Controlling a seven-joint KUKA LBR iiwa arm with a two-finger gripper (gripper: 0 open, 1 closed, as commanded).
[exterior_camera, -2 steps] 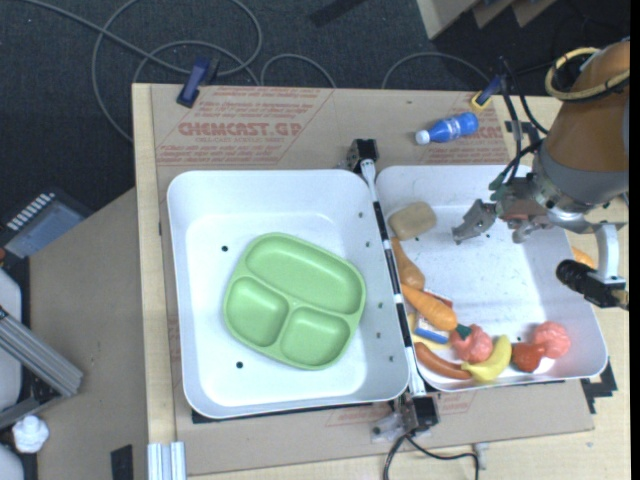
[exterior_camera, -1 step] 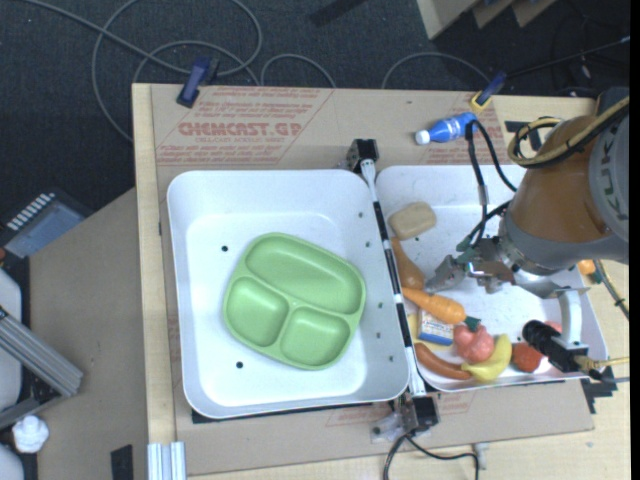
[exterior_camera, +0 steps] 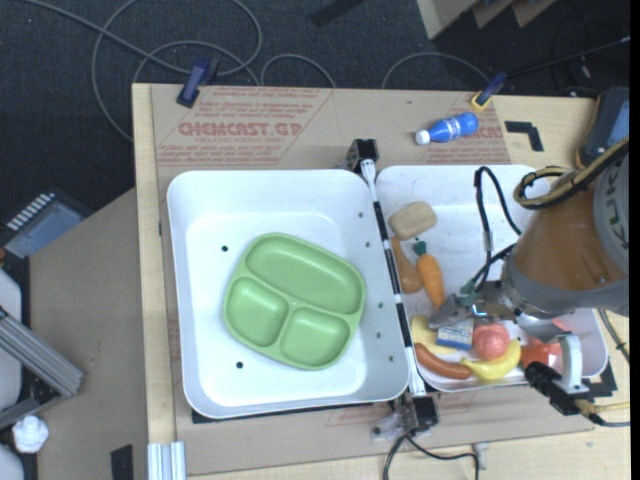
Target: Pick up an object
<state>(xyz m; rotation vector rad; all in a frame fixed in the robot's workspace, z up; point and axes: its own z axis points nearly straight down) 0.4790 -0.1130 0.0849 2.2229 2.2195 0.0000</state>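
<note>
Your arm (exterior_camera: 565, 253) reaches in over the right bin (exterior_camera: 450, 183) because that is where the small toys lie heaped. The left bin (exterior_camera: 200, 228) carries a green divided plate (exterior_camera: 293, 300), likely too broad to pinch. The gripper (exterior_camera: 468, 308) hangs low at the pile; whether it is spread or pressed together you cannot tell. Candidates sit close by — a yellow banana (exterior_camera: 495, 366) and red ball (exterior_camera: 490, 341) just beside it, an orange carrot (exterior_camera: 431, 278) and a tan bread piece (exterior_camera: 413, 218) farther up the bin.

arm (exterior_camera: 590, 238) cut off at right edge, tool (exterior_camera: 468, 313) tips hidden among toys, right bin (exterior_camera: 450, 183) partly covered
</note>
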